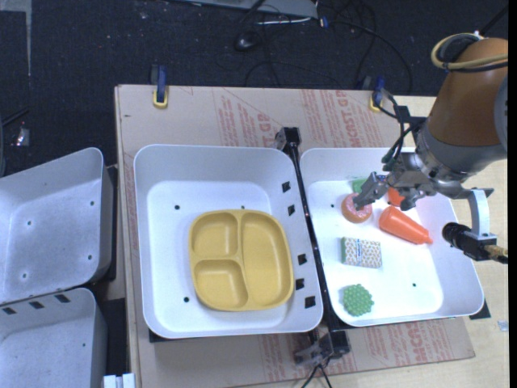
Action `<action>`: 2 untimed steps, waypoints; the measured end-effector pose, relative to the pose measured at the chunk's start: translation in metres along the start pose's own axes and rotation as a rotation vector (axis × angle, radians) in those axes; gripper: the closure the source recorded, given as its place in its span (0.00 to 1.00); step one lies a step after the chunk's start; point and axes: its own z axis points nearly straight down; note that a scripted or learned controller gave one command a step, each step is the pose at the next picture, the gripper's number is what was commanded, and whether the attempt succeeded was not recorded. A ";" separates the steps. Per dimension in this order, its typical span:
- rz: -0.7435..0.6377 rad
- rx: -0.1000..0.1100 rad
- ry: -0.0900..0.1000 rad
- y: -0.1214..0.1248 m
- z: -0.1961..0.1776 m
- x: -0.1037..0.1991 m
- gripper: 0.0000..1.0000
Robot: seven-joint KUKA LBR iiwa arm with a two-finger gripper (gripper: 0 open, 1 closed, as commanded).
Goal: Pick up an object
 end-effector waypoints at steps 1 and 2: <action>-0.002 -0.012 -0.001 0.002 -0.006 0.000 0.00; 0.000 -0.005 0.000 -0.001 0.056 -0.005 0.00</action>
